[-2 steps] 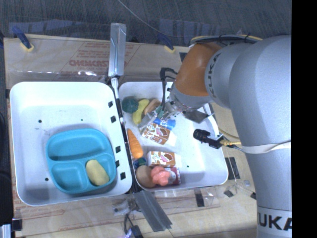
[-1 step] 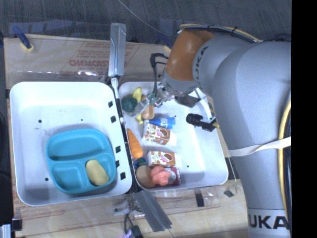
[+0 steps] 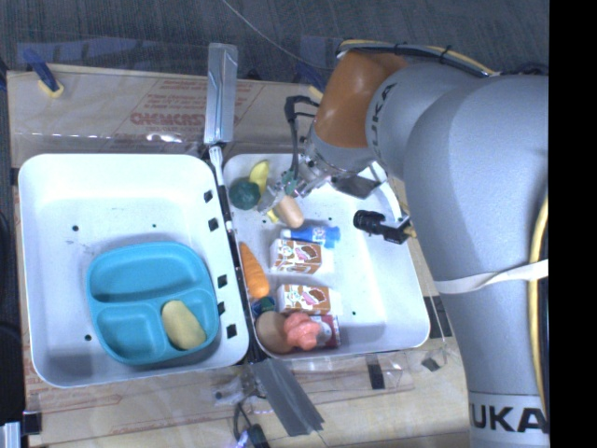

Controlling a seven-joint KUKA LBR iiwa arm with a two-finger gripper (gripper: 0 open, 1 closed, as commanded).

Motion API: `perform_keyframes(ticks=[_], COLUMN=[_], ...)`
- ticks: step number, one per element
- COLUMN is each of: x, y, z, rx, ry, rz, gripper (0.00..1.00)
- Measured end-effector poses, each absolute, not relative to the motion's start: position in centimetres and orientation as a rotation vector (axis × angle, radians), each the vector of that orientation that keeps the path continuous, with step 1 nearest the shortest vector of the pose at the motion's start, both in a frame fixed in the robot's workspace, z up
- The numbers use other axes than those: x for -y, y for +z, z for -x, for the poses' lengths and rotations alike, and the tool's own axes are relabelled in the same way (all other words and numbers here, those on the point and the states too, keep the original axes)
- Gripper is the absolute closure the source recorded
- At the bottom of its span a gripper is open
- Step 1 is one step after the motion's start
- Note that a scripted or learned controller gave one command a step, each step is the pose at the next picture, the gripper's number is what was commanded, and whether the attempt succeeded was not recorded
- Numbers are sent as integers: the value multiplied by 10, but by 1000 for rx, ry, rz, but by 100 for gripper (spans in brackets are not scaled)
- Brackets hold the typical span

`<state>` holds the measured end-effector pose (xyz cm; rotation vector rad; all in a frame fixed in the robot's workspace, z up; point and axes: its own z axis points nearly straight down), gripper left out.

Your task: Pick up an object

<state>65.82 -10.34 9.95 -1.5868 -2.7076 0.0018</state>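
So the right bin (image 3: 401,297) is the landmark. Nearest in it sits a pink toy (image 3: 300,329), then two milk cartons (image 3: 300,255), a carrot (image 3: 253,269) along its left wall. Farther back, the gripper (image 3: 287,190) hangs right over a tan egg-like piece (image 3: 290,213), probably the target. Can't tell the finger state from here.

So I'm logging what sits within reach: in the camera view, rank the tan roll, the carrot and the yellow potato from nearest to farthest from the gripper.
1. Tan roll, right bin, just below the gripper.
2. Carrot, along the right bin's left wall.
3. Yellow potato, on the blue tray in the left bin.
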Motion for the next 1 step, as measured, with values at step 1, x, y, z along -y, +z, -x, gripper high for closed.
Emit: perform_keyframes(ticks=[1], x=[64], y=[193], z=[-655], rx=[2864], ry=[-2], rz=[1298], gripper=[100])
